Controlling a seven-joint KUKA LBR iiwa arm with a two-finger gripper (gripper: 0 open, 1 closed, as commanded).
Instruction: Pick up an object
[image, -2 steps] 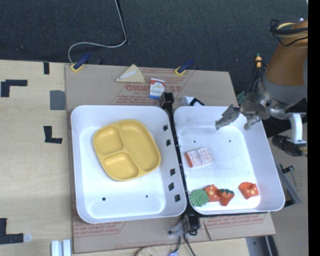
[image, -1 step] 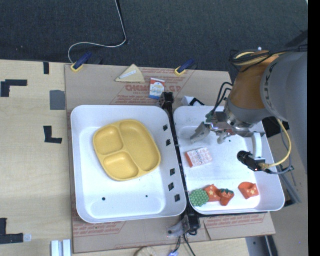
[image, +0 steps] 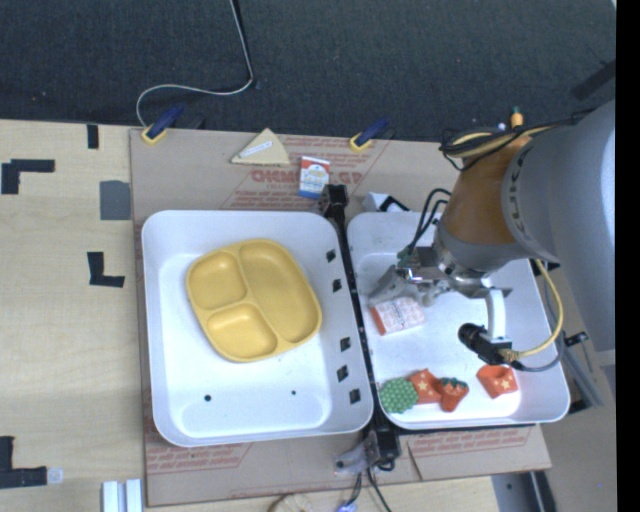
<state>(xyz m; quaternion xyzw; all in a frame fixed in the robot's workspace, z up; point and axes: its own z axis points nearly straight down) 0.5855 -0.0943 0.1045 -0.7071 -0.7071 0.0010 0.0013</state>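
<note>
The grey arm (image: 560, 190) with its orange band reaches in from the right and hangs over the right bin (image: 530, 405), the wrist filling much of that bin's upper half. Beside it, the left bin (image: 170, 400) carries a yellow divided plate (image: 254, 298) with three compartments, lying a little tilted toward the upper left of its floor. In the right bin, the gripper (image: 408, 283) sits low near the bin's upper left part, just above a small flat packet (image: 399, 317), white with red print, which lies on the bin floor directly below and slightly left of the metal gripper parts; whether they touch cannot be told, and the view does not show whether the gripper is parted or closed, nor anything held in it. Along the bin's lower edge, well apart from the gripper, lie a green round object (image: 398, 394), a red and orange toy piece (image: 437, 388) touching it on its right, and further right a small orange-red object (image: 497, 380).
</note>
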